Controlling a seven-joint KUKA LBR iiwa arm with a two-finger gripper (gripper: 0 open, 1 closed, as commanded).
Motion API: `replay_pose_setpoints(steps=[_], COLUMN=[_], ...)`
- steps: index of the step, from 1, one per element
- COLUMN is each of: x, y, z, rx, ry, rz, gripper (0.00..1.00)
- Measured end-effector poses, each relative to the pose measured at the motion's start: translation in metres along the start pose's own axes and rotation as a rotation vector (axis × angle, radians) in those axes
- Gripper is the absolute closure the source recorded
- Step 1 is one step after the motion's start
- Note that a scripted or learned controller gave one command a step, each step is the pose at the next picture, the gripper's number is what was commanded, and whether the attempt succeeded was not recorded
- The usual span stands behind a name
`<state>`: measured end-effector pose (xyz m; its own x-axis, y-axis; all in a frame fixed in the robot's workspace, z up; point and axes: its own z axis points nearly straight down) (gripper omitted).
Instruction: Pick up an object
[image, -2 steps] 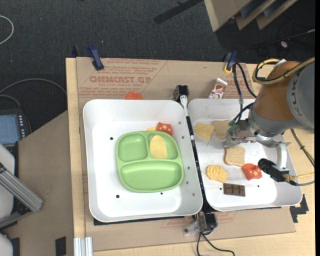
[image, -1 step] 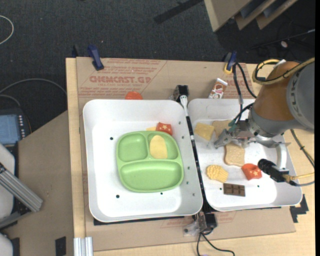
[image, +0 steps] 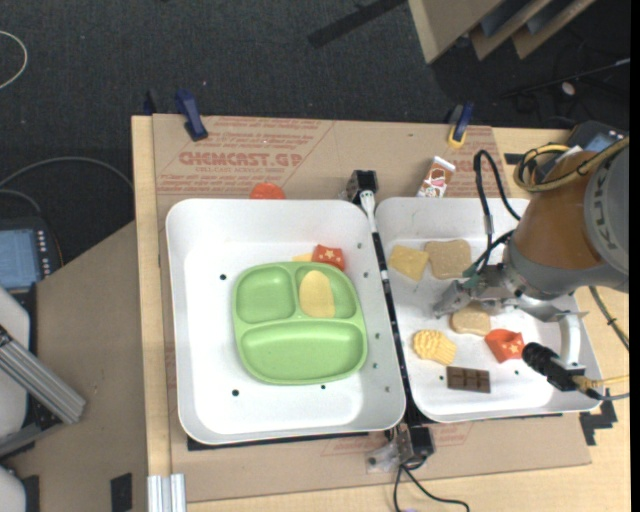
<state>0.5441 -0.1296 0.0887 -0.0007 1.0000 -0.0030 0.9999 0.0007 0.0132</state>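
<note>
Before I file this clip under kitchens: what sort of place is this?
Probably a robot lab bench, not a kitchen: toy food in white bins, clamps on a board, loose cables.

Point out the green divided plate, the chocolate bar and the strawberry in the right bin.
green divided plate (image: 290, 352), camera view, bare lower compartment.
chocolate bar (image: 467, 379), camera view, its middle.
strawberry (image: 505, 344), camera view, its red body.

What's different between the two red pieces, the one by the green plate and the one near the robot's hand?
The red piece by the green plate sits in the left bin, touching the plate's far rim. The red piece near the gripper lies in the right bin, apart from any plate, beside a beige piece. Both are small, red and look like toy food.
</note>
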Motion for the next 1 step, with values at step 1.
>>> replay_pose_setpoints(steps=[1], x=[-0.0017], y=[0.0017], z=[-0.0117], rx=[-0.005], ry=[-0.004], rz=[0.002], gripper=[1.0])
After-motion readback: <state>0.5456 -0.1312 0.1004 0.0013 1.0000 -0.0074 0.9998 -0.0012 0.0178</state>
